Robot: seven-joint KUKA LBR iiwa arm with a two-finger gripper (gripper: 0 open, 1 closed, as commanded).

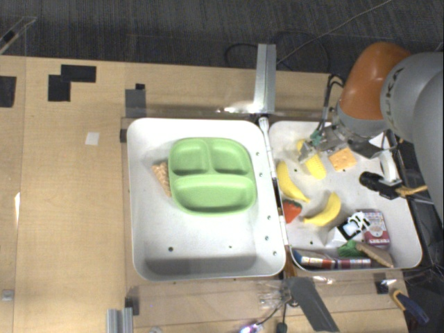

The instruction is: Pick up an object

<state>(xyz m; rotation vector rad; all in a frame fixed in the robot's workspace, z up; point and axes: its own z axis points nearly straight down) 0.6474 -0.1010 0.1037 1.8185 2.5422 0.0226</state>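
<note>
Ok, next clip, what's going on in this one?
A grey arm with an orange band reaches in from the right, its gripper low over the right bin, at a small yellow banana near the bin's back. Nothing is visibly lifted yet. The same bin holds two more bananas, an orange cracker-like square, markers and a small box. The left bin holds a green divided plate lying partly over a cracker-like piece.

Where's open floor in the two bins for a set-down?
Left bin: a bare strip along the near wall in front of the green tray, plus a narrow margin on its left. Right bin is crowded: bananas, a cracker, a box, markers and the gripper. It has just a small patch near its middle, between the bananas and the box.
</note>
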